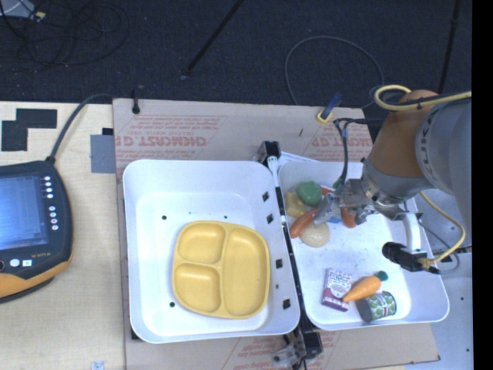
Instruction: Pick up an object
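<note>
Presently jaws (333, 209) sit low in right bin (431, 299), over the pile of green vegetable (309, 193), small carrot (302, 223) and pale round item (315, 235); jaw opening cannot be judged. Larger carrot (362, 287) lies well apart, nearer front.

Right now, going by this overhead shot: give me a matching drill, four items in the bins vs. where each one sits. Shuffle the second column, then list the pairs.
Things:
1. yellow divided plate
2. carrot
3. green can
4. purple packet

Places:
A. right bin, near front edge, just right of and below the carrot
B. middle of the left bin
C. right bin, just left of the carrot
D. right bin, lying between the packet and the can

Pairs: 1-B, 2-D, 3-A, 4-C
</note>
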